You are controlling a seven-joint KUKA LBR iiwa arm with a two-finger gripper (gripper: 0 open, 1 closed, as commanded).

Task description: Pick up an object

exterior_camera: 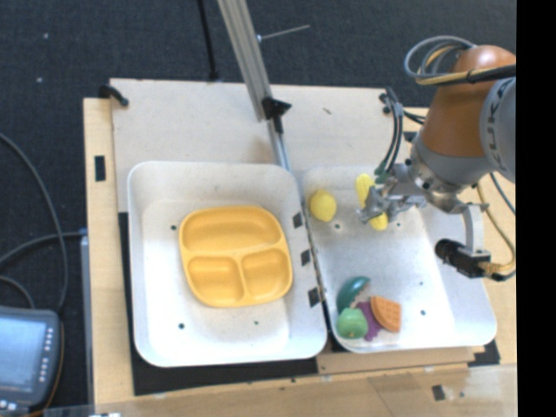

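Dark carpet, trailing cables and a pale wooden surface [200,120] carrying two shallow white bins side by side. The left bin [152,320] holds a yellow divided tray [234,254]. The right bin [452,307] is the working area, w/ all loose items in it. The grey-and-orange arm [460,120] reaches in from the right, its gripper [379,202] low over the bin's far end, right at a yellow banana-like piece [365,186] whose two ends show above and below the gripper body. Whether the gripper is apart or together on that piece can't be told; the wrist hides the tips.

Other candidates, relative to the gripper: a yellow ball [322,205] just to its left, near the divider between bins; a cluster well below it at the bin's near edge, incl. a green round fruit [352,323], a teal piece [354,288] and an orange slice-like piece [386,313].

Judged step: closing on the banana piece. To do it well, approx. centre the tips across its narrow width, descend fully before closing, then lift straight up, avoiding the bin wall.
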